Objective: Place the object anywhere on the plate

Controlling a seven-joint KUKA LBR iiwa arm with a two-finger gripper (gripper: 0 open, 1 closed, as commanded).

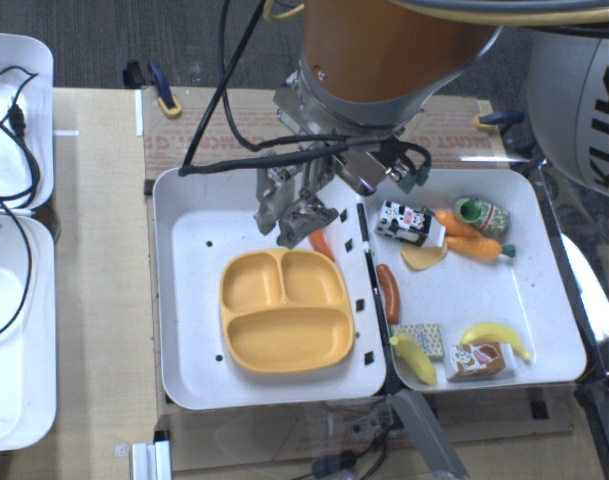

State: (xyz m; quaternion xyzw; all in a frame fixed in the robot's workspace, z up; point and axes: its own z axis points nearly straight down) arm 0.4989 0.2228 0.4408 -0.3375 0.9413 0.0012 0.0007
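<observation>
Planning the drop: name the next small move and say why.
Probably ease the end effector toward the camera, over the yellow three-compartment plastic plate. The small orange-red object at its fingers sits just beyond the plate's far rim, not yet above a compartment.

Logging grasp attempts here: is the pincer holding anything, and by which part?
It appears to hold an orange-red item, gripped at its upper end, over the left bin just behind the yellow plate. The pincer hides the contact, so this is not certain.
</observation>
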